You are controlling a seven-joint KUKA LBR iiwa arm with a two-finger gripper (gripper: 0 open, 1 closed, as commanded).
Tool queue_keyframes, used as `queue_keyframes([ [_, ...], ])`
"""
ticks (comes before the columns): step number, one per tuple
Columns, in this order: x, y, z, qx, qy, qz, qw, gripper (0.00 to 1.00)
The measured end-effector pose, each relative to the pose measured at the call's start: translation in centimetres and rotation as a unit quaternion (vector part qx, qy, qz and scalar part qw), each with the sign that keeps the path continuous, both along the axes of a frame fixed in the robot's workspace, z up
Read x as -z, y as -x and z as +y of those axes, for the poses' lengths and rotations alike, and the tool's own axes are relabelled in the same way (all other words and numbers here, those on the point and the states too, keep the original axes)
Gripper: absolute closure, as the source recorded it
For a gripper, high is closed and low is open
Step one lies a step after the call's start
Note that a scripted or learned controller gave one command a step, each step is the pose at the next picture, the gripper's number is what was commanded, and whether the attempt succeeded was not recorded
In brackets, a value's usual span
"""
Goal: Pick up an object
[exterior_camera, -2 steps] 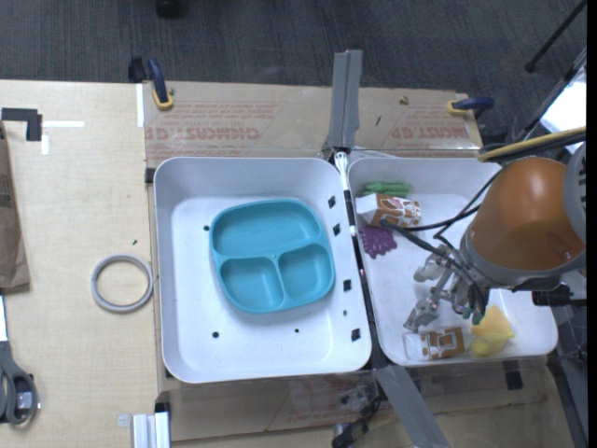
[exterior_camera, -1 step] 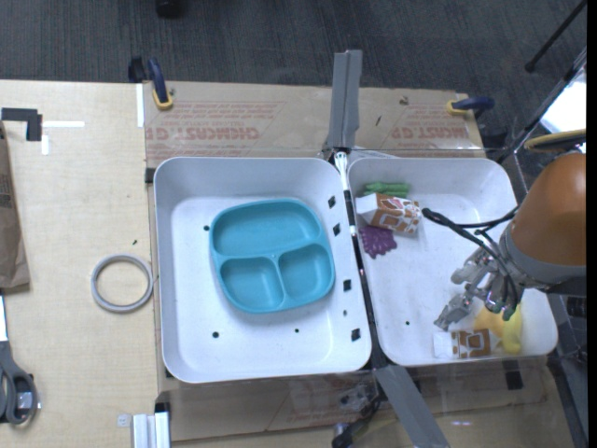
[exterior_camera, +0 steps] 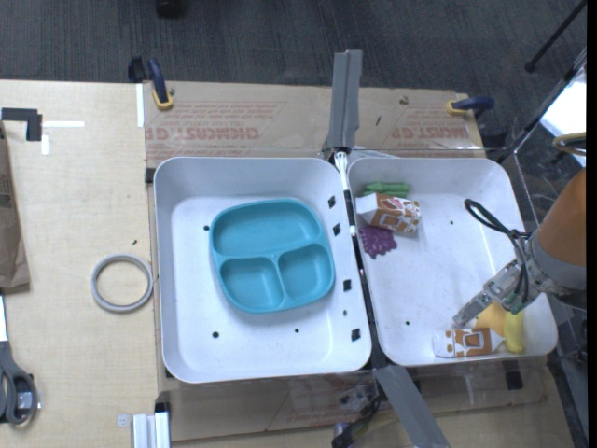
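Observation:
In the right bin (exterior_camera: 424, 283), a small orange and white carton (exterior_camera: 464, 343) lies at the near right corner, with a yellow toy (exterior_camera: 512, 329) touching its right end. My gripper (exterior_camera: 466, 315) hangs low just above the carton, slanting down to the left from the grey wrist (exterior_camera: 518, 283). Nothing shows held in it. At the bin's far left corner sit a second patterned carton (exterior_camera: 396, 215), a green piece (exterior_camera: 385, 189) behind it and a purple grape bunch (exterior_camera: 378, 241) in front.
A blue divided plate (exterior_camera: 270, 255) lies in the left bin (exterior_camera: 177, 278). A black cable loop (exterior_camera: 487, 217) arcs over the right bin. On the bench to the left are a tape ring (exterior_camera: 122, 282) and scissors (exterior_camera: 14, 390).

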State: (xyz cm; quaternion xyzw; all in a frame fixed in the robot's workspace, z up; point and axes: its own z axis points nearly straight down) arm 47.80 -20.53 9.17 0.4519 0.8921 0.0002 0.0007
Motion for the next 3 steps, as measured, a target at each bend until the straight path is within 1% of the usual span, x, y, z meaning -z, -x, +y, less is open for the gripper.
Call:
queue_keyframes([
  [1, -0.9, -0.1, 0.0, 0.001, -0.0001, -0.001, 1.0000, 1.00],
  [2, -0.9, -1.6, 4.1, 0.028, -0.0001, 0.000, 0.9996, 1.00],
  [3, -20.6, -0.1, 9.4, 0.056, 0.0007, 0.000, 0.9985, 1.00],
])
